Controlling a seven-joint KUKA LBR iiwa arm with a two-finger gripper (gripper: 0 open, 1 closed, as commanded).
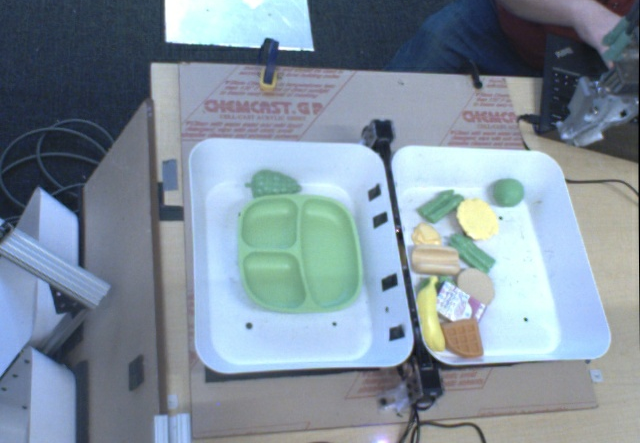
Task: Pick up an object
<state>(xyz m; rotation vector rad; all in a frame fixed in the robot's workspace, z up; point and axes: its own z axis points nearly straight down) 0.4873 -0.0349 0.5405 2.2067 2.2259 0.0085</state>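
Low in the frame's right bin (575,331), toy foods crowd its left wall: a waffle (463,339), a banana (430,315), a hot dog (436,259). Higher, alone, sits a green ball (508,192), probably light, hard and slippery; grip across its middle. At upper right, the gripper (590,116) hangs; its grip state I cannot tell.

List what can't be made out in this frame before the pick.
- Gripper: blurred at the camera view's right edge, finger state unreadable.
- Toy pile in the right bin: items overlap, lower ones partly hidden.
- Dark green item by the green tray: too small to identify.
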